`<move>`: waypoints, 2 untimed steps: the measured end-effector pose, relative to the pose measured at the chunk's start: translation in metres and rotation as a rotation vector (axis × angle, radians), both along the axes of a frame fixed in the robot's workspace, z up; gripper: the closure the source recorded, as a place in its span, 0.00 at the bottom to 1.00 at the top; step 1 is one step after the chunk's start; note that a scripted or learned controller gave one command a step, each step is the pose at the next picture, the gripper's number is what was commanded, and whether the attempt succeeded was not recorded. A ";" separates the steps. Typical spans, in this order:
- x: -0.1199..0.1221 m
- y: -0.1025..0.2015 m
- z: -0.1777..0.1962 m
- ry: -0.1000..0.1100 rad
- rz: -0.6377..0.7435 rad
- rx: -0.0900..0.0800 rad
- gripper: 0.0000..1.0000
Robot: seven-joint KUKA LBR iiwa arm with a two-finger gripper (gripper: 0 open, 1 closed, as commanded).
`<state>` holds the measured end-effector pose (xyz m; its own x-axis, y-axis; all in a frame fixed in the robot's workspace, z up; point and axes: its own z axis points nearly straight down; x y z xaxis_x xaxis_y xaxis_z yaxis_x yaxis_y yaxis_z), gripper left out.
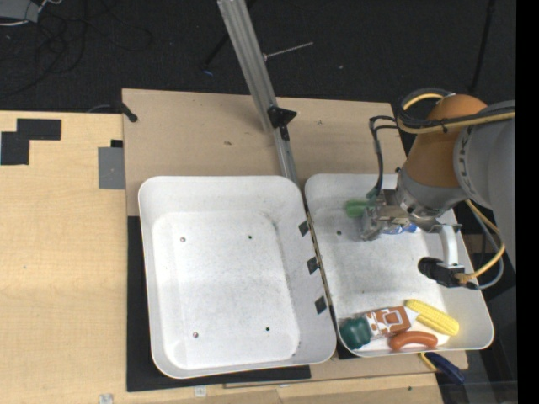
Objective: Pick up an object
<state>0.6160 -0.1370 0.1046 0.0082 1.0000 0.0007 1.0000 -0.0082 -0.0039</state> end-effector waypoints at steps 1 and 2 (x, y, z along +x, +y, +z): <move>0.002 -0.003 0.064 -0.008 0.002 -0.002 1.00; 0.003 -0.004 0.110 -0.007 0.009 -0.001 1.00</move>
<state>0.6186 -0.1407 0.2146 -0.0007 1.0000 -0.0007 1.0000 0.0007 0.0032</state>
